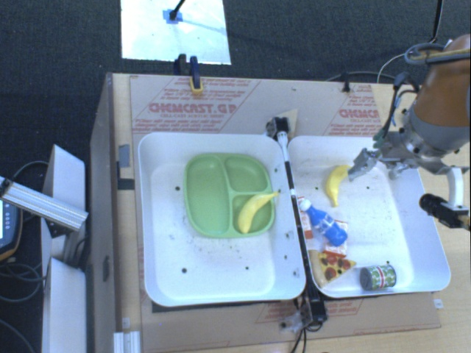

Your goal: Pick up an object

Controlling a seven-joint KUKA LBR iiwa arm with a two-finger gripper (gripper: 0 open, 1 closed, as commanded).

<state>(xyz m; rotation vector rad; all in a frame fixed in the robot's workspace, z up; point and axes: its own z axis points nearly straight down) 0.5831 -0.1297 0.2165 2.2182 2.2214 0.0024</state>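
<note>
Here the gripper (366,162) hovers in the right bin (412,219) just right of a banana (335,182), which lies lengthwise toward the bench's front, though whether the jaws are apart cannot be told.

Both bins (221,289): smooth white plastic, lightly speckled. Divided plate (213,197): matt green plastic. Bananas (252,210): smooth yellow plastic look. Bench board (221,101): brown cardboard-like sheet, printed red. Surrounding floor (51,50): dark, rough carpet texture.
</note>
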